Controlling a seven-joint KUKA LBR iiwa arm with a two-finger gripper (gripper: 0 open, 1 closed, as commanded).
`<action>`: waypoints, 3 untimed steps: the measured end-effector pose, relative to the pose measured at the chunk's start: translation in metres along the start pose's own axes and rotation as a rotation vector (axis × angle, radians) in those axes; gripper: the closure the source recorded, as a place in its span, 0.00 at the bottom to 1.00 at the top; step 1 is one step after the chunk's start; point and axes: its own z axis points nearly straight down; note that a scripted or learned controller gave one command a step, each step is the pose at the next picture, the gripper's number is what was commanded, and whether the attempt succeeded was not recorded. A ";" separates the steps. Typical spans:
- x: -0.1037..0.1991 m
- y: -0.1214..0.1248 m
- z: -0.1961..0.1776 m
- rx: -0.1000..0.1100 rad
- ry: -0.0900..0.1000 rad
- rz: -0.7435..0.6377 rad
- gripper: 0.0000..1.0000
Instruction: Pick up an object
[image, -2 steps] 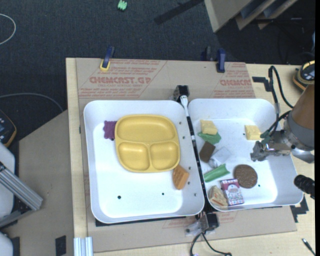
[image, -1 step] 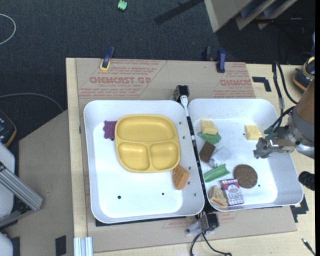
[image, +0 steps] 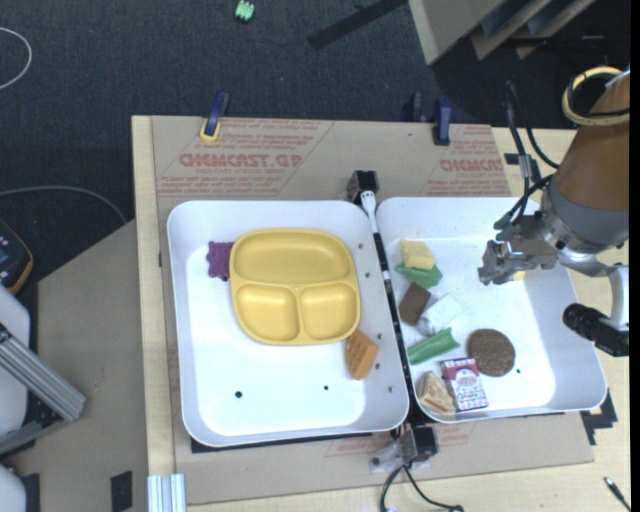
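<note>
The grey two-finger gripper (image: 497, 266), its state impossible to tell, hangs over the right white bin (image: 570, 390), with the round brown cookie (image: 491, 352) lying below it toward the bin's near edge.

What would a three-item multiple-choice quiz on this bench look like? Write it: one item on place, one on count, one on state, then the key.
1. Where does the yellow three-compartment plastic tray lie?
A. in the left white bin
B. in the right white bin
C. on the cardboard

2. How many compartments does that tray have?
A. two
B. three
C. five

3. Where is the grey two-finger gripper?
A. over the tray
B. off the bench
C. over the right white bin

Key: 1 A, the tray sits inside the left white bin, beside a purple piece. 2 B, one long compartment and two small ones. 3 C, it hangs above the right white bin, apart from the round brown cookie.
</note>
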 end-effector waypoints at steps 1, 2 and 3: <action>0.041 0.037 0.010 0.001 0.001 0.000 1.00; 0.070 0.082 0.000 -0.001 0.001 0.001 1.00; 0.101 0.121 0.020 0.001 0.000 0.002 1.00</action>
